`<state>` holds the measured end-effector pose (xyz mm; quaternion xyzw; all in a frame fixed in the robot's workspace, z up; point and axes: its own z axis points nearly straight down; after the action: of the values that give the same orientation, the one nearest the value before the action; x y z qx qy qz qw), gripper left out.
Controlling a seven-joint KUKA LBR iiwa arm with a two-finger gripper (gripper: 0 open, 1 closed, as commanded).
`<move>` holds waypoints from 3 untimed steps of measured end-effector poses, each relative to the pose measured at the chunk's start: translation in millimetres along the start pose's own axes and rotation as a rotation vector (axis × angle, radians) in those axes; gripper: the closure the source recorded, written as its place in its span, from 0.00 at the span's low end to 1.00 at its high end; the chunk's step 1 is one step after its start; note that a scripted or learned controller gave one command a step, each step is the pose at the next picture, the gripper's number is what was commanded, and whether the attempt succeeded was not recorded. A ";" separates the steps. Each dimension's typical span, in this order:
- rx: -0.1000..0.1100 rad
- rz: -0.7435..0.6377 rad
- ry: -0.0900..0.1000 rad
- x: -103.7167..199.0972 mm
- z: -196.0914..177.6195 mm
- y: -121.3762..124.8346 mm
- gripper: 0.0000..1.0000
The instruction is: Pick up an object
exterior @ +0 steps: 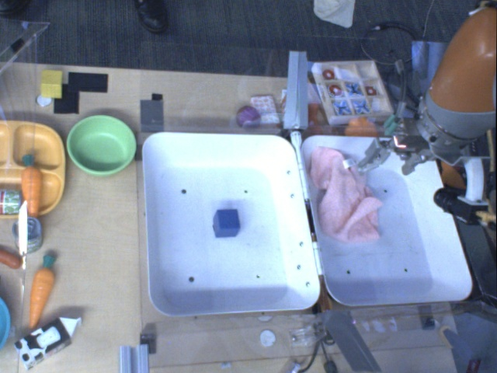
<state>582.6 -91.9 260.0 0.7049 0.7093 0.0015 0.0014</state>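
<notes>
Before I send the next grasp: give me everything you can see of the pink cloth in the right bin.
The pink cloth is a soft, pale pink fabric, crumpled into loose folds rather than spread flat. It lies on the floor of the right bin, in its upper left part, close to the wall shared with the left bin. It runs from the far edge down toward the middle. The gripper sits at its upper right edge; whether they touch is unclear.

Crumpled pink cloth (pixel 345 196) in right bin; blue cube (pixel 227 222) in left.
</notes>
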 end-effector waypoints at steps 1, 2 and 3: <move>-0.009 -0.196 -0.002 -12.3 161.2 21.4 0.00; -0.014 -0.300 -0.005 3.4 166.6 29.1 0.00; 0.013 -0.444 0.010 -30.5 169.0 85.4 0.00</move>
<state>668.8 -121.8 91.4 0.5315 0.8470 0.0001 -0.0062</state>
